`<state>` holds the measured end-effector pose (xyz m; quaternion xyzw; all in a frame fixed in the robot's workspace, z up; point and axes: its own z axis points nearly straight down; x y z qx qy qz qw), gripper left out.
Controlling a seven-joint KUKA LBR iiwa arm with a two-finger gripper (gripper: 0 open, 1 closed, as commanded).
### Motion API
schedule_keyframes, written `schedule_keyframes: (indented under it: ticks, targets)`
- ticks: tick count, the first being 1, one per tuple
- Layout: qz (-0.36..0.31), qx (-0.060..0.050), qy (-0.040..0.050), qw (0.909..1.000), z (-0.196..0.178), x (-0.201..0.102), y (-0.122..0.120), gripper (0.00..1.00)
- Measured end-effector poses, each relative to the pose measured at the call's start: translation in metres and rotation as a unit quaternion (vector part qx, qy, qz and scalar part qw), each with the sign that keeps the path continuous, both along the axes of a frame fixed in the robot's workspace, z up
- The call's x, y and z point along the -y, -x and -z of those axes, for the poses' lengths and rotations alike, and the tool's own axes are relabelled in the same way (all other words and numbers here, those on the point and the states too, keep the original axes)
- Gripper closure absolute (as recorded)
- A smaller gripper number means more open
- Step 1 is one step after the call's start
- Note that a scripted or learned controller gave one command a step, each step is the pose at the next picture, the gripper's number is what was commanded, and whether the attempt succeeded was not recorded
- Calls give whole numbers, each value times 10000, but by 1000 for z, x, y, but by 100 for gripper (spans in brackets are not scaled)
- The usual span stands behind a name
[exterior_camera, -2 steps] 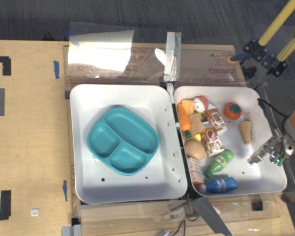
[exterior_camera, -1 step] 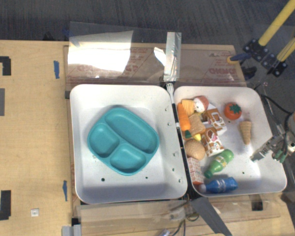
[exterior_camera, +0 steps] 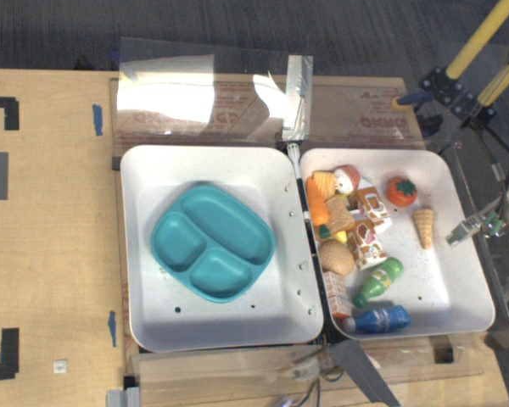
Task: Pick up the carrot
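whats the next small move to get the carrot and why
Probably swing the gripper leftward across the right bin until it hangs above the carrot. The gripper sits at the bin's right rim, while the carrot lies against the bin's left wall at the edge of the toy food pile, with a tomato and an ice cream cone in between.

Even, bright overhead light; strong glare whitens the clear plastic sheet [exterior_camera: 208, 100] behind the bins. Shadows stay soft, and fine detail is slightly blurred.
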<state>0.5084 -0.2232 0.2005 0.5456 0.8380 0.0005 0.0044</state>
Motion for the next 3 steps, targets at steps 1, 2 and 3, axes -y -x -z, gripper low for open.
schedule_keyframes:
  ticks: [1, 2, 3]
  targets:
    - [1048, -50, -31, 9945, 47, -1, 29, 100]
    - [2313, -14, -19, 9729, 29, -1, 28, 100]
    - [3444, -13, -25, 9388, 5, -10, 28, 100]
